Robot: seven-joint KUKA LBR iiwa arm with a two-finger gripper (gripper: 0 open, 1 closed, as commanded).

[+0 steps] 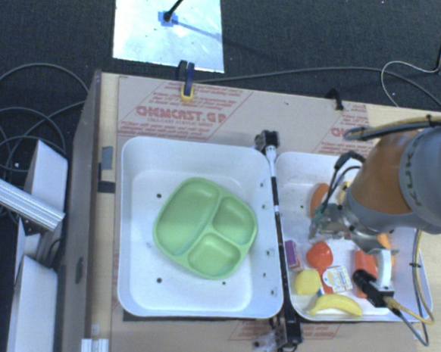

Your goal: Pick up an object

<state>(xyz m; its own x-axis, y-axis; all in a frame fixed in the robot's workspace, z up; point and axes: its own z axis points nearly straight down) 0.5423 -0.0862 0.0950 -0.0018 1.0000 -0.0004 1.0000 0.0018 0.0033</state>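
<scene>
- Gripper (324, 227) low in right bin (301, 170), above orange ball (320, 255) — grip state: cannot tell.
- Advice: descend centred; banana (337, 306) crowds nearby.

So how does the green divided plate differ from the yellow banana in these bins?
The green divided plate lies in the left bin, while the yellow banana lies in the right bin near its front edge. The plate is broad, flat and compartmented; the banana is small, slim and curved. The plate lies alone; the banana lies among other small items. Both look like plastic.
</scene>
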